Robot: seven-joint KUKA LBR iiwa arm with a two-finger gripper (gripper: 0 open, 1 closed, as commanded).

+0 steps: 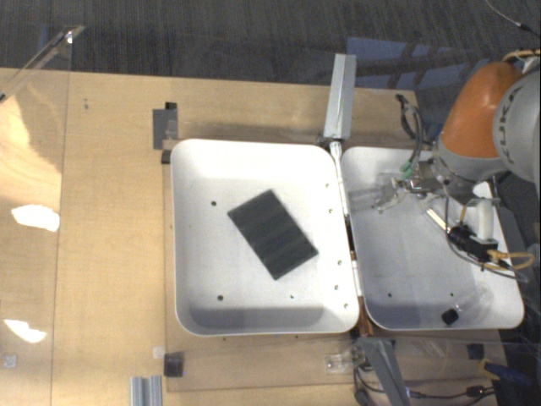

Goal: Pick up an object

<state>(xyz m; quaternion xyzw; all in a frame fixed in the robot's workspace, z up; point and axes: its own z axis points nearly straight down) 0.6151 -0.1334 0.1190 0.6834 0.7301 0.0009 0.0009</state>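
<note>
While I hover over the right bin (507, 311), my fingers (390, 194) sit near its upper left corner. I cannot tell whether they are parted. A dark flat pad (272, 233) lies in the left bin (190, 227).

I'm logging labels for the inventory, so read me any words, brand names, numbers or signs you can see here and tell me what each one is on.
None can be read.
The dark grey rectangular pad in the left bin: ribbed surface, no lettering visible.
The small dark object in the right bin: too small to tell.
The arm's orange band and the hand: no legible marking.
</note>
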